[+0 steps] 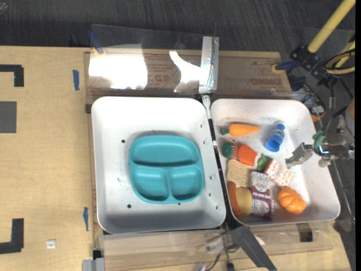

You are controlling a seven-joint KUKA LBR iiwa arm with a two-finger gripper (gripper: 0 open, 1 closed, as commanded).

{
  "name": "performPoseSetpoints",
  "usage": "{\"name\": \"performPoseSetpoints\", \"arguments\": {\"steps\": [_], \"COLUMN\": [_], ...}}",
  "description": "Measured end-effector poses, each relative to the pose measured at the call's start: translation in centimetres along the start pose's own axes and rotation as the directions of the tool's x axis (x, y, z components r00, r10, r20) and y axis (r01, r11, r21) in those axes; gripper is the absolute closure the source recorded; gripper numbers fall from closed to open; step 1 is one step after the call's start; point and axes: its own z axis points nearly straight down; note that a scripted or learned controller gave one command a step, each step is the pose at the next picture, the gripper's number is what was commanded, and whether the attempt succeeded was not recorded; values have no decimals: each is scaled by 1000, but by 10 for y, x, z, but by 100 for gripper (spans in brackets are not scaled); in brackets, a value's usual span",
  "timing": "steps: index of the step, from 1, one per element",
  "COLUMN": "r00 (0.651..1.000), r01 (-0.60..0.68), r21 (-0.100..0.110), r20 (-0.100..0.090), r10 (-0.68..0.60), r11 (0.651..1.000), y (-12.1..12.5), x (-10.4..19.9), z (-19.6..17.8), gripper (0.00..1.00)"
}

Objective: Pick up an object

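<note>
The gripper [300, 154] hangs at the right side of the right bin [330, 191]; I cannot tell its state, and I see nothing in it. The objects lie in a heap just left of it: a carrot [243, 130], a blue bottle [275, 138], a small pumpkin [292, 200], some packets. To grasp well, I think it should choose one that lies free, like the bottle or pumpkin, and come straight down with space on both sides.

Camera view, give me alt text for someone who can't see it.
The gripper hangs over the right bin, beside a blue bottle, a carrot and other toy food. The left bin holds a teal divided tray.
</note>
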Motion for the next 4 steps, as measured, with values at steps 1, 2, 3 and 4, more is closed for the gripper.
{"name": "performPoseSetpoints", "arguments": {"steps": [1, 2, 3, 4], "r00": [972, 1000, 999, 996], "r01": [235, 15, 35, 88], "r21": [-6, -2, 8, -7], "r20": [4, 2, -1, 2], "r10": [-235, -15, -35, -88], "r11": [972, 1000, 999, 996], "y": [0, 68, 117, 139], "x": [19, 12, 5, -16], "z": [-116, -63, 99, 155], "gripper": [0, 0, 0, 0]}}
